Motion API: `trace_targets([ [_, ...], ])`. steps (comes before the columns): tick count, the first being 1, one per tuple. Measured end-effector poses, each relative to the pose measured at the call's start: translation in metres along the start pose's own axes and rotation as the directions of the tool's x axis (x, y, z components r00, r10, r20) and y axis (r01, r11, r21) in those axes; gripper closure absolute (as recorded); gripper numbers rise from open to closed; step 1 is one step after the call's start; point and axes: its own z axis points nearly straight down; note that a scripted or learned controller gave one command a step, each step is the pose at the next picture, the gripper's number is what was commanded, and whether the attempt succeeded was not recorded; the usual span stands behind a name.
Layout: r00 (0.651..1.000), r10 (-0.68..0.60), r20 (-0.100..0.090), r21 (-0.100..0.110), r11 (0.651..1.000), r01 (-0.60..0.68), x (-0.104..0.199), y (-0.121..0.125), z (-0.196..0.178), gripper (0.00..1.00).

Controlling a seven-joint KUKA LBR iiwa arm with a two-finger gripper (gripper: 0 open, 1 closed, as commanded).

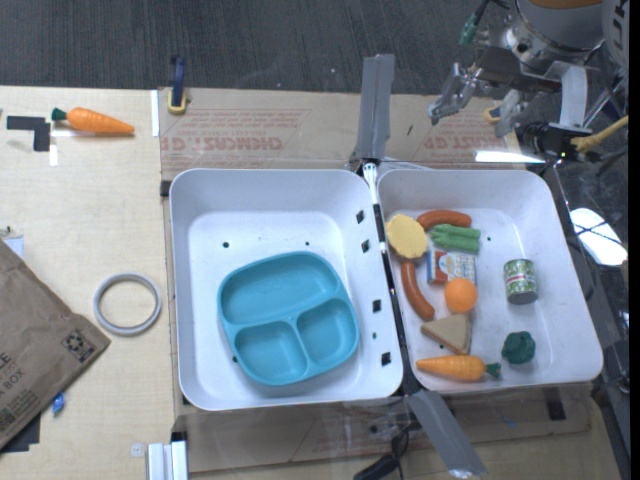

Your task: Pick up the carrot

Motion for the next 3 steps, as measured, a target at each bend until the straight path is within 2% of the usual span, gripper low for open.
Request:
trace_targets([
  [1,0.973,-0.231,0.0,0.001,0.973,0.231,-0.012,0.001,0.135,0.0],
  [2,0.983,-0.186,-0.001,0.002,0.983,0.186,-0.072,-0.071,0.171,0.0],
  [3,0.965,-0.263,-0.002,0.0,0.965,0.263,-0.096,-0.105,0.269,0.0],
])
